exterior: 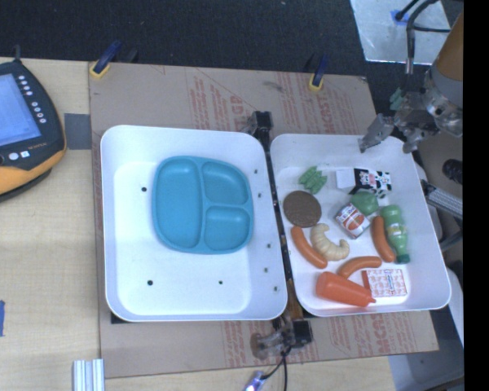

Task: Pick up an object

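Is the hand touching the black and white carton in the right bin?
Apart. The camera view shows the hand near the bin's top right corner, with bare white bin floor between it and the black and white carton below.

A teal-blue divided plate (202, 204) sits in the white left bin (122, 292), while the white right bin (424, 296) holds an orange carrot (342, 290), a green bottle (395, 230), a brown disc (301, 208) and a carton (372, 181) (black-and-white, cow-patched).

The arm reaches in from the right, its gripper (389, 133) hanging above the right bin's far right corner, fingers spread apart.
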`<state>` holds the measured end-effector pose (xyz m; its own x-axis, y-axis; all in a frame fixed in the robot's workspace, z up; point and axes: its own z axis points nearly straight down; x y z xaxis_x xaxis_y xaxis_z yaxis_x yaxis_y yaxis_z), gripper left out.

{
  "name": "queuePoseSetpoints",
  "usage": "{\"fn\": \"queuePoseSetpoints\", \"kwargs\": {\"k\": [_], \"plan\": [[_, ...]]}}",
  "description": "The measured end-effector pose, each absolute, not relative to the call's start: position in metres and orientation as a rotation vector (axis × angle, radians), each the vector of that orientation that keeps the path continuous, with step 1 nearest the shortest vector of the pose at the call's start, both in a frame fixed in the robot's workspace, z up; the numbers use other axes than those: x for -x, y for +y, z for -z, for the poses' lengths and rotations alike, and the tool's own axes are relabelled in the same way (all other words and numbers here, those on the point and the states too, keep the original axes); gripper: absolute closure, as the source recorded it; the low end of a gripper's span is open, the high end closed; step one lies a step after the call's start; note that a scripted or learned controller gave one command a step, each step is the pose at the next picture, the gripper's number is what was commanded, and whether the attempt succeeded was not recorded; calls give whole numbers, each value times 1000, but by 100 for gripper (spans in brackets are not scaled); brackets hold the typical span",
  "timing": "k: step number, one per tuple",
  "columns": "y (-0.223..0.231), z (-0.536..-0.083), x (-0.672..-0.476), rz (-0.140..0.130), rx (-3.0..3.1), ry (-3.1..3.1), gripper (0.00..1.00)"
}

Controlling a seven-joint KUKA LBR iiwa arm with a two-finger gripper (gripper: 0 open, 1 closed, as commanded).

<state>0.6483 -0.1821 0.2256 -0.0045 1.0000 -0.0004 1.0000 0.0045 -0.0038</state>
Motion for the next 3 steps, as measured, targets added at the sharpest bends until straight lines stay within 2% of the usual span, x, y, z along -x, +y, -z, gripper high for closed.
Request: {"fn": "queuePoseSetpoints", "kwargs": {"k": [1, 2, 3], "plan": [[-209, -109, -655, -8, 2213, -2223, 0], [-202, -92, -656, -6, 2213, -2224, 0], [-202, -103, -656, -6, 2209, -2226, 100]]}}
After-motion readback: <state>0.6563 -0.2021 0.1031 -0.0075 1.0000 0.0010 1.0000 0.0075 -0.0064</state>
